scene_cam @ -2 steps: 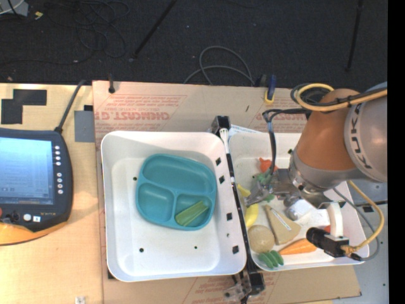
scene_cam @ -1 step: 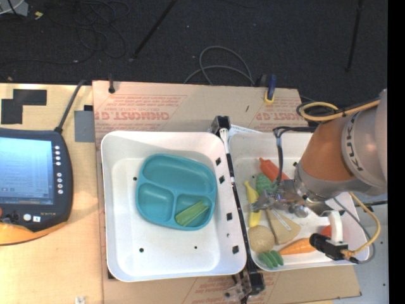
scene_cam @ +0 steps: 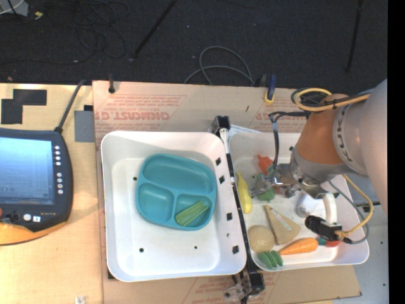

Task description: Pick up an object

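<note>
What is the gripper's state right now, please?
Gripper: cannot be told; it is low in the right bin, near the banana.

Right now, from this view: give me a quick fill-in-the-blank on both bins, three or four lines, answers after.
1. The teal tray lies in the ____ bin.
2. The green piece lies in one of the tray's ____ compartments.
3. The carrot lies in the ____ bin, near its front wall.
4. The gripper is over the right bin, beside the ____ banana.

Answers: left; smaller; right; yellow
</note>
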Action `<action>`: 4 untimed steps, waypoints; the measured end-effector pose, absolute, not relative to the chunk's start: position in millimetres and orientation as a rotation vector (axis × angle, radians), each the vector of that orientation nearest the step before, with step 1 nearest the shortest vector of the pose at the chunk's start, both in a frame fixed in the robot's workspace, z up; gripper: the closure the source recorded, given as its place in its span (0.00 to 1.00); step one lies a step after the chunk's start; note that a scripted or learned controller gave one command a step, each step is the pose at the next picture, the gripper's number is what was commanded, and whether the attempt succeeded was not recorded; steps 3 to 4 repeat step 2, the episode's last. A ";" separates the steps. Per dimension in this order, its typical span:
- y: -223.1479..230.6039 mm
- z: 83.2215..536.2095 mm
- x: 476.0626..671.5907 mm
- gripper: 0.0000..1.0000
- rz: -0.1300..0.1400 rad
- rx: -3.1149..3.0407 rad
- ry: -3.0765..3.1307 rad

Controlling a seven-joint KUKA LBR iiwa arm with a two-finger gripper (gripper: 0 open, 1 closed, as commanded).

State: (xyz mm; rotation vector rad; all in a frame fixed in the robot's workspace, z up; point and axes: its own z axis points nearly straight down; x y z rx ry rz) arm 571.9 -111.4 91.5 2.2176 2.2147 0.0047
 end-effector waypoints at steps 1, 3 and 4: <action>-110.6 97.6 567.5 1.00 -0.004 2.225 2.223; -47.1 192.9 553.6 1.00 0.009 2.213 2.228; -47.1 192.9 553.6 1.00 0.009 2.213 2.228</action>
